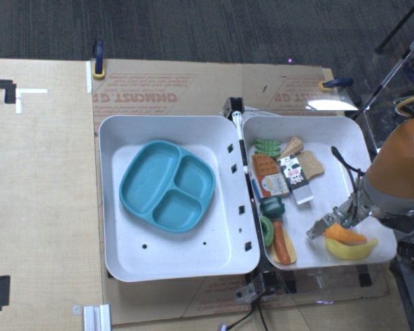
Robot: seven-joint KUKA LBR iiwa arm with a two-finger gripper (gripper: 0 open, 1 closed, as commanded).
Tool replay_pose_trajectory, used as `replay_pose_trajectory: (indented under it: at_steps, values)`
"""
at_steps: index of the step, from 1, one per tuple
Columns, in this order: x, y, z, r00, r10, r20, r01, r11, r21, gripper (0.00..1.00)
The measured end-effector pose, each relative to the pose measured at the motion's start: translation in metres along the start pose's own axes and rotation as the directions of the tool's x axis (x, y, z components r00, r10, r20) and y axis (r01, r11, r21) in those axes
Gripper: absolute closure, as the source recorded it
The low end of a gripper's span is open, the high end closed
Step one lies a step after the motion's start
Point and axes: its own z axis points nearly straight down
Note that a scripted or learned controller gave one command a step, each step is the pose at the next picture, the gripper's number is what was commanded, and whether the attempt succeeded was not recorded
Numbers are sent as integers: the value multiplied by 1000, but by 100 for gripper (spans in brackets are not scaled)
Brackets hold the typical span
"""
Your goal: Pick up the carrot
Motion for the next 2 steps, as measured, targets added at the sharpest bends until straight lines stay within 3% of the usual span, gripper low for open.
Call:
replay_pose_trajectory:
  at_steps: [1,2]
  values:
    - [-1,2,-9,1000,7,4,-7,1000,-4,100]
    - [19,91,-72,949,315,3,-315,949,-1,100]
